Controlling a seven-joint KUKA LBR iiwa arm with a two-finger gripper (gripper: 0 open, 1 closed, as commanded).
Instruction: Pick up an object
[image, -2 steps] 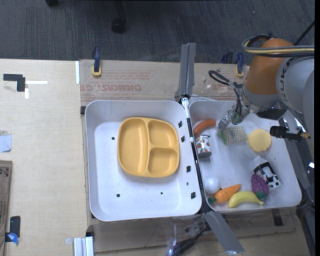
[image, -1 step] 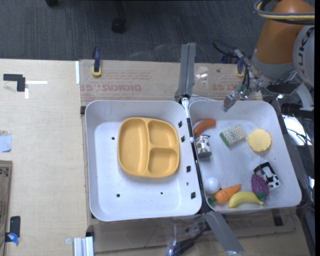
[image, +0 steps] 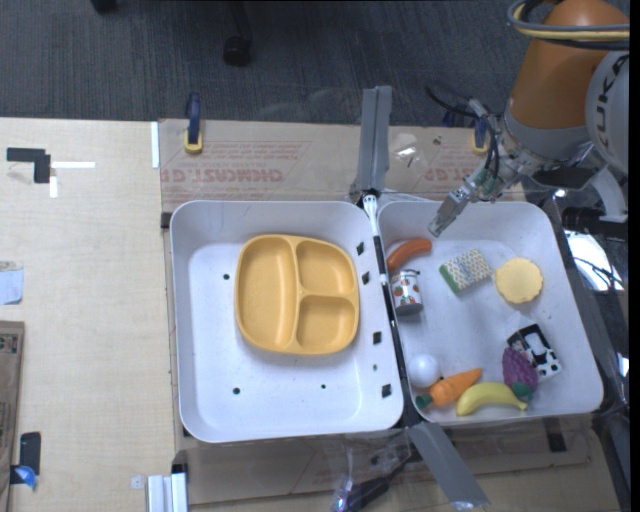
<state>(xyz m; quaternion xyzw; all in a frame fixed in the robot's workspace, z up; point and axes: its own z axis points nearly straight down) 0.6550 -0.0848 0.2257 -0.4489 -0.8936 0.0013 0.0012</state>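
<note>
Left bin (image: 190, 330): yellow divided plate (image: 297, 294). Right bin (image: 575, 330): toy foods. Pincer (image: 443, 221) above, grip state unclear.

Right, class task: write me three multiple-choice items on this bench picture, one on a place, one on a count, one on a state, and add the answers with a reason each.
1. Where does the yellow divided plate lie?
A. in the left bin
B. in the right bin
C. on the bench outside the bins

2. How many compartments does that plate have?
A. two
B. three
C. five

3. What state is the toy banana in?
A. held up in the air by the gripper
B. lying in the right bin beside the toy carrot
C. resting on the plate

Answers: 1 A, the plate sits on the floor of the left bin. 2 B, one long section and two smaller ones show. 3 B, the banana lies at the near edge of the right bin against the toy carrot, far from the gripper.
</note>
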